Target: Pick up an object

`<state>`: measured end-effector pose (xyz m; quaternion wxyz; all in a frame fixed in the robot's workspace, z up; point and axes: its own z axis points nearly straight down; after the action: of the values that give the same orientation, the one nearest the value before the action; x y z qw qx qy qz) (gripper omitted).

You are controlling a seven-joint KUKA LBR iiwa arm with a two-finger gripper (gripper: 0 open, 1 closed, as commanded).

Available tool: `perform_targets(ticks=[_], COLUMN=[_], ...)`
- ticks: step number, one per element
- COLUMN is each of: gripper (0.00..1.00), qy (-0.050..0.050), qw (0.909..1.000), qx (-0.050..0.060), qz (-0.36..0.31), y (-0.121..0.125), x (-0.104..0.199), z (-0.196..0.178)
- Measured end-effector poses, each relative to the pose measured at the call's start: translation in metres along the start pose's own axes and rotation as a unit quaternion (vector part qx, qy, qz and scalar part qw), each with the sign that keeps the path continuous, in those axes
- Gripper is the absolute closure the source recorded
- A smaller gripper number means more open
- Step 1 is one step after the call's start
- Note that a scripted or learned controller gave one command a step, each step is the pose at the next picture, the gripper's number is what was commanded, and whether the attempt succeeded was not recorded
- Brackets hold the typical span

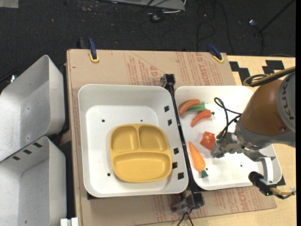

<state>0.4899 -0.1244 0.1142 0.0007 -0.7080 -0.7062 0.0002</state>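
In right bin [244, 182]: gripper [217, 149] low over floor, just right of red block [208, 140], possibly touching it; jaws hidden under wrist, state cannot tell. Orange carrot [197, 157] lying along left wall, just below block. Two chili peppers near top left corner: one orange-red [188, 105], one red [201, 117], close together. In left bin [94, 102]: yellow divided plate [140, 153], centred, flat. Both bins side by side on cardboard-covered surface [127, 65].
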Motion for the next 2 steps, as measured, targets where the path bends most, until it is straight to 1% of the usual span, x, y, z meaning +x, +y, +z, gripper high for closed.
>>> perform_targets(ticks=[1,2], gripper=[1.0,1.0], qy=[-0.001,-0.001], qw=[1.0,1.0], qx=[-0.003,-0.004], qz=[-0.002,-0.003], y=[-0.005,-0.003], x=[-0.001,-0.001], z=[-0.061,-0.111])
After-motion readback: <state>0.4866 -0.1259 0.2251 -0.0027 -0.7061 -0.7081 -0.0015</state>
